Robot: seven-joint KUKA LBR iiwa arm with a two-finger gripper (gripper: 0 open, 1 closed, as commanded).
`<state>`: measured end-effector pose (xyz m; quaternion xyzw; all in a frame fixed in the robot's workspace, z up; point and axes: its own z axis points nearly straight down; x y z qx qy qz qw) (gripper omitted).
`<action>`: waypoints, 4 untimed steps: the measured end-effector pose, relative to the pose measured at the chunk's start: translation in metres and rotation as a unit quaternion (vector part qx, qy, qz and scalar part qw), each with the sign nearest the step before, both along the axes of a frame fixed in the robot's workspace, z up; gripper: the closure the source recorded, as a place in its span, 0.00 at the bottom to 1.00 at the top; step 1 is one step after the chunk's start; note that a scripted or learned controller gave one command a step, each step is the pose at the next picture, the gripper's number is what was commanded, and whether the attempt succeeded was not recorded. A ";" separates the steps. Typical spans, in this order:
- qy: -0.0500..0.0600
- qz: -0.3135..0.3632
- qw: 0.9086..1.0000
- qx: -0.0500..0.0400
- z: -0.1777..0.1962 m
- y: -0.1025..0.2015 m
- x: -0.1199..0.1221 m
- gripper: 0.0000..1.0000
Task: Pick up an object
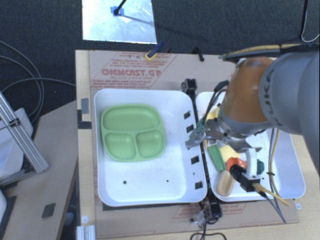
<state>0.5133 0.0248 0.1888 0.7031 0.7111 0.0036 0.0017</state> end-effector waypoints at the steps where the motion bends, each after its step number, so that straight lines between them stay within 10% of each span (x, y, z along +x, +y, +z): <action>1: -0.005 0.000 1.000 0.001 0.163 0.035 -0.026 0.00; 2: 0.004 -0.006 1.000 -0.002 0.068 0.010 0.020 0.00; 3: 0.007 -0.006 1.000 -0.002 -0.009 -0.003 0.015 0.00; 4: 0.003 -0.004 1.000 -0.001 0.006 -0.002 0.017 1.00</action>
